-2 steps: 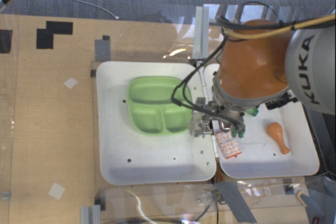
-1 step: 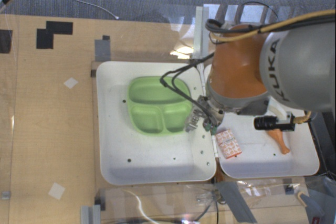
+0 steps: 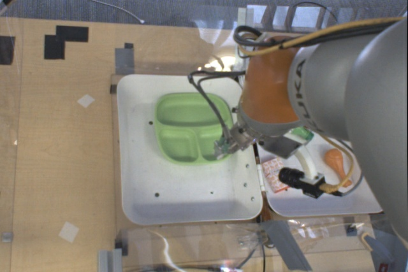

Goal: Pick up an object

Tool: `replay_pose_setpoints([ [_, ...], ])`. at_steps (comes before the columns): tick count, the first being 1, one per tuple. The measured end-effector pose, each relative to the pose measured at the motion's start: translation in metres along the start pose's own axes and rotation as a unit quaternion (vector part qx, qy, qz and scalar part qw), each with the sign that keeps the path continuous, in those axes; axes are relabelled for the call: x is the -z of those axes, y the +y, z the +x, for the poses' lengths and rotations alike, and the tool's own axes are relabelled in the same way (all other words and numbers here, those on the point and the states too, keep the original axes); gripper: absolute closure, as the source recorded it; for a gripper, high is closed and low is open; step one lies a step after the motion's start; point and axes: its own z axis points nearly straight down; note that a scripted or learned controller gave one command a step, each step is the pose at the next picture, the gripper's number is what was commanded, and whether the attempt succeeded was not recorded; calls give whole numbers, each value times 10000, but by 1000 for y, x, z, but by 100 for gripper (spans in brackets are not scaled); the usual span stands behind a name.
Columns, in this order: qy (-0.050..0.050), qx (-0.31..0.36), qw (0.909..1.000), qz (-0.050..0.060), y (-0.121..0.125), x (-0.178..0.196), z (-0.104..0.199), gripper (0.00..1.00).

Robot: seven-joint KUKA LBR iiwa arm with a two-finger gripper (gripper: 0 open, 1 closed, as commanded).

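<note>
White bin [image 3: 185, 195]: tool [image 3: 224, 147] over green tray [image 3: 183, 125]

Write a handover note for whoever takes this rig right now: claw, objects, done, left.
Claw: low in the left bin, at the right edge of the green divided tray. Whether it grips the tray cannot be told.
Tray: lies flat on the left bin's floor.
Right bin: orange bulb-shaped item, red-and-white packet, and a green-and-white item partly hidden by the arm.
Done: nothing visibly lifted.
Left: confirm a grasp, probably on the tray, and lift it.
</note>
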Motion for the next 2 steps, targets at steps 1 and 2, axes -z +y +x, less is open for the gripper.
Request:
replay_pose_setpoints([
  [1, 2, -1960, 9806, -14, 13, 54, 34, 100],
  [2, -2, -4421, 8970, 14, 8, 27, 59, 100],
])
